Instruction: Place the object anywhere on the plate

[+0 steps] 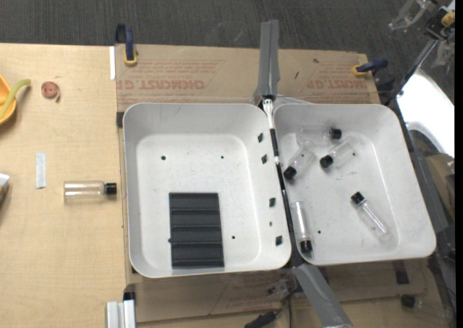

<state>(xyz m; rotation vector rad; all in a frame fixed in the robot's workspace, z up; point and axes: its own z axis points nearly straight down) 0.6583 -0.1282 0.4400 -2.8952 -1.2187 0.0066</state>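
A black ribbed plate (195, 229) lies flat in the left bin's near part. Five clear black-capped vials (369, 214) lie scattered on their sides in the right bin.

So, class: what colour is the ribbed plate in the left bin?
Black, or very dark grey, with ridges across it; the plate shows in the camera view.

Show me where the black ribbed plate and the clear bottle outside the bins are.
Black ribbed plate (195, 229), camera view, on its middle ridge.
Clear bottle with black cap (85, 190), camera view, on its body.
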